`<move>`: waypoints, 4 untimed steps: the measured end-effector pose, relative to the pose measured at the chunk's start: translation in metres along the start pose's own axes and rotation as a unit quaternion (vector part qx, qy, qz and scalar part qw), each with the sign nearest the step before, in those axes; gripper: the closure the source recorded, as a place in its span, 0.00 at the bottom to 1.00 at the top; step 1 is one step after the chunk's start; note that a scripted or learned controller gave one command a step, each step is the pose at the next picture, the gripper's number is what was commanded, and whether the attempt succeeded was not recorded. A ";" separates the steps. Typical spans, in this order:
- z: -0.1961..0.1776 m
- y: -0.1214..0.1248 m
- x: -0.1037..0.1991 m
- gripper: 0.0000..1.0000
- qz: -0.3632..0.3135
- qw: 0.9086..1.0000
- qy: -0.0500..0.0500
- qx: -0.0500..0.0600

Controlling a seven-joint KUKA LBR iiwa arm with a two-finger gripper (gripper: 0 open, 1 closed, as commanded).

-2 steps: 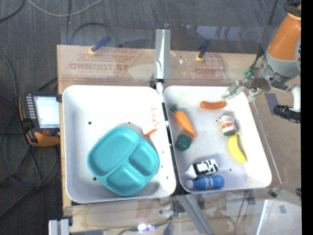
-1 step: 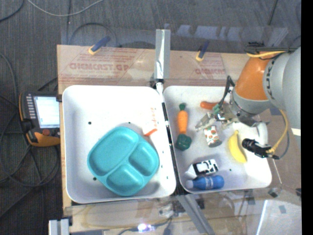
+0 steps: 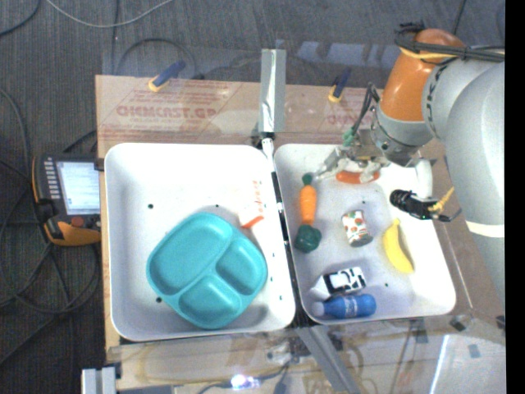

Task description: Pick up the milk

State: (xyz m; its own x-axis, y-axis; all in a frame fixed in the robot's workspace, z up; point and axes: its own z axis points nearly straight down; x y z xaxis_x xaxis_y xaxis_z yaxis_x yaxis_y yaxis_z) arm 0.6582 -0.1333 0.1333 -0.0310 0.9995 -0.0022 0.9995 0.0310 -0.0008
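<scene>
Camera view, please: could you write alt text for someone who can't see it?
A grey robot arm reaches from the right over the far end of the right white bin, which holds a carrot, banana, small milk carton and blue bottle. The left bin holds a teal divided plate.

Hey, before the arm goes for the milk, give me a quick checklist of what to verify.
1. Milk found: small white printed carton in the right white bin: ok.
2. Gripper above the carton: not ok, it is at the bin's far end.
3. Room around the carton: ok, apart from the orange toy carrot and the yellow banana.
4. Carton lifted: not ok, on the bin floor.
5. Carton upright: cannot tell.
</scene>
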 end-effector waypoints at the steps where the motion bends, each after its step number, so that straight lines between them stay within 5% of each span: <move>1: -0.003 -0.067 -0.062 0.00 0.011 1.000 0.000 0.001; 2: -0.096 -0.083 0.016 0.00 -0.028 1.000 0.001 0.000; 3: -0.061 -0.091 -0.018 0.00 -0.052 0.999 0.000 0.001; 4: 0.009 -0.170 -0.012 0.00 -0.172 0.985 -0.001 -0.007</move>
State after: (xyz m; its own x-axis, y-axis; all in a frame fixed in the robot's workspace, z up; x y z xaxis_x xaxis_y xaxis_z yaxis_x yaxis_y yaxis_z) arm 0.4883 -0.1504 0.1249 -0.3681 0.9297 -0.0067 0.9297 0.3682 0.0126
